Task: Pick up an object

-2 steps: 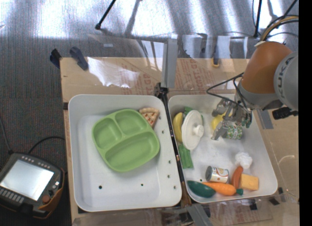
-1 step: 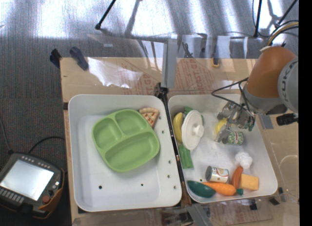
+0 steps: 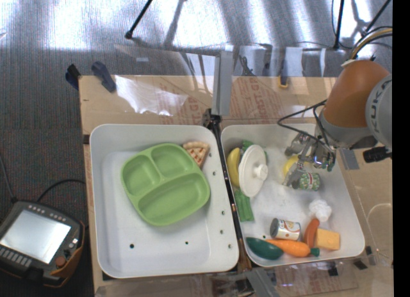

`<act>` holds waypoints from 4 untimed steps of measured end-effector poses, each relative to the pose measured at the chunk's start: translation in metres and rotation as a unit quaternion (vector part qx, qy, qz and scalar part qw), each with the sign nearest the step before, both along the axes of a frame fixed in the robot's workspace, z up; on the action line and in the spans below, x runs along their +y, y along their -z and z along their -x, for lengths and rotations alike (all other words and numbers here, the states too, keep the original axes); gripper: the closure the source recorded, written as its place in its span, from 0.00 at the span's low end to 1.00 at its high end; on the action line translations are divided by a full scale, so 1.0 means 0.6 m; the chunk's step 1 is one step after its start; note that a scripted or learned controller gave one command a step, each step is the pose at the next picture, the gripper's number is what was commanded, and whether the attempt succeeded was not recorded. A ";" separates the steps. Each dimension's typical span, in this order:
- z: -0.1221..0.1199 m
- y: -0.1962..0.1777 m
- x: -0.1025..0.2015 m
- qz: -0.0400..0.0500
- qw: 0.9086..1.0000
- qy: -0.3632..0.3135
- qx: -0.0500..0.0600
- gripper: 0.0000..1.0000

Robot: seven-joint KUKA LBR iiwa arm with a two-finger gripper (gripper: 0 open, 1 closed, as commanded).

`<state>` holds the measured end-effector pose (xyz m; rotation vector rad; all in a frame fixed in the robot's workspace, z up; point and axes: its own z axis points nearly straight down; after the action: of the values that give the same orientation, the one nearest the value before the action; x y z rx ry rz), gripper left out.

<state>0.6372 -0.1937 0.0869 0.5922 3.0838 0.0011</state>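
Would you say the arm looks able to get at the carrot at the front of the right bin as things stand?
Probably yes: the carrot lies uncovered near the right bin's front edge, open from above. A tin can and a cheese wedge crowd it closely, so a clean grasp may be tight.

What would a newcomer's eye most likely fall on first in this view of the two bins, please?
Probably the bright green divided plate lying in the left bin, with a waffle-like wedge at its upper right corner. Next, the arm's orange band above the gripper, low over the right bin, whose small toys include a white lid and an orange carrot.
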 end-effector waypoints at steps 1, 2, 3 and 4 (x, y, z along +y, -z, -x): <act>0.000 -0.001 -0.021 0.000 1.000 -0.032 -0.001 0.00; -0.004 -0.015 -0.017 0.000 0.999 -0.034 -0.003 1.00; 0.112 -0.200 -0.031 0.002 0.997 -0.075 -0.005 1.00; 0.116 -0.189 -0.029 -0.001 0.997 -0.075 0.001 0.00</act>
<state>0.5674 -0.2112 0.2003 0.3598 3.1217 0.0026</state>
